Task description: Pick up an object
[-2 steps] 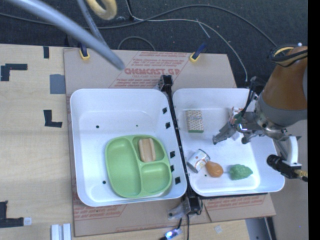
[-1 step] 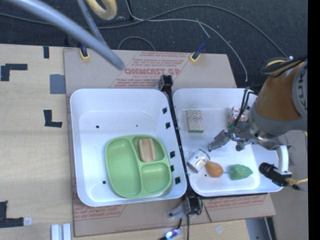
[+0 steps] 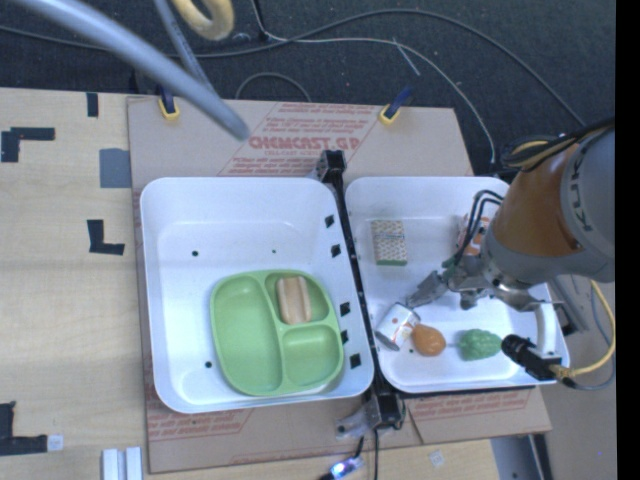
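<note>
- While the arm leans over the right bin, its claw hangs low there, jaws spread open around nothing.
- Just below it lie a small white carton, an orange ball and a green lump.
- A sponge lies farther up.
- The left bin bears a green tray with a bread roll.

Two white bins hold a light green divided tray carrying a tan bread-like piece, a green-and-beige patterned packet at twelve o'clock of the orange ball, a bright green lump, and a white-and-orange wrapper.
</note>
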